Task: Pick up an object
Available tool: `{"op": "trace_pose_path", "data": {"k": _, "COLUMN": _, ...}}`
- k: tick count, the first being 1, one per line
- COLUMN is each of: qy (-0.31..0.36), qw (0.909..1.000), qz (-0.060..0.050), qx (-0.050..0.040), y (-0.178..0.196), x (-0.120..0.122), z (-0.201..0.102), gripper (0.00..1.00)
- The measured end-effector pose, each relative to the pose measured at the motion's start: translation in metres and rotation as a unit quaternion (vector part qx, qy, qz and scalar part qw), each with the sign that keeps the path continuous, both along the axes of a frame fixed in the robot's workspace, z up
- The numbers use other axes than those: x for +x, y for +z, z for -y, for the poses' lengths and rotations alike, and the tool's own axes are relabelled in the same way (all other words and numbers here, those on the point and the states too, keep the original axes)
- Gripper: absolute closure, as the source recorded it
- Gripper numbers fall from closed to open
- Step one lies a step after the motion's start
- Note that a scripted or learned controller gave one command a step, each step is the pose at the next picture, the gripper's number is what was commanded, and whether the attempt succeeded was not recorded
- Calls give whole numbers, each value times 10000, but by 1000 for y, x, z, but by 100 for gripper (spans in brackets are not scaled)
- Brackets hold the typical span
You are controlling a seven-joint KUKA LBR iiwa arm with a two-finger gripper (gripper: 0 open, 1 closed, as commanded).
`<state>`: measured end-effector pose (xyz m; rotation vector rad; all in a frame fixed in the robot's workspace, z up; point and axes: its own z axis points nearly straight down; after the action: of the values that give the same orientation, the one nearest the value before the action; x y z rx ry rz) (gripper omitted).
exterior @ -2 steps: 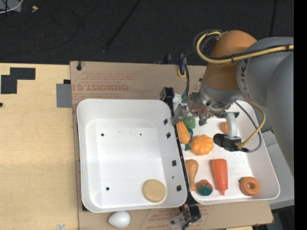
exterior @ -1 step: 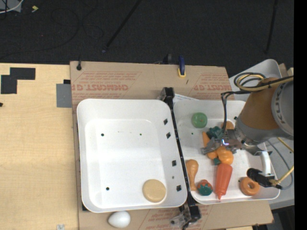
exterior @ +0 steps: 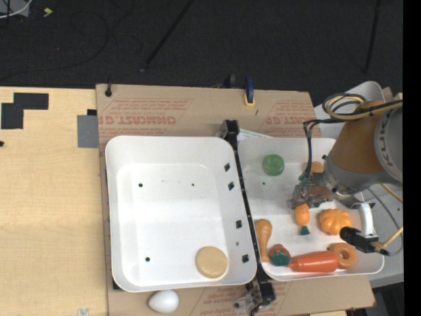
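Robotics lab: bins [exterior: 131, 151] taped onto cardboard [exterior: 171, 114], loose cables [exterior: 342, 104].

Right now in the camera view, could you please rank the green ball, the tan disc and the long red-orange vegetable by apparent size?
1. long red-orange vegetable
2. tan disc
3. green ball
The ball lies farther from the camera, so its true size is less sure.

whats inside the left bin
Inside the left bin lies one round tan disc, near its front right corner. The other objects and the gripper are in the right bin.
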<state>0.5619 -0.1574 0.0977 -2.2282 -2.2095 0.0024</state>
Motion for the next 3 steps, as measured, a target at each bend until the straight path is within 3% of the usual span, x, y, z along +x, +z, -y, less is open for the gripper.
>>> {"op": "trace_pose_path", "data": {"k": 1, "qy": 68, "qw": 10000, "qz": 31, "qx": 0, "y": 21, "x": 52, "z": -44, "gripper": 100}}
{"op": "trace_pose_path", "data": {"k": 2, "qy": 72, "qw": 10000, "qz": 29, "qx": 8, "y": 94, "x": 19, "z": -105, "gripper": 100}}
{"op": "trace_pose_path", "data": {"k": 3, "qy": 71, "qw": 10000, "qz": 6, "qx": 11, "y": 121, "x": -9, "z": -166, "gripper": 100}}
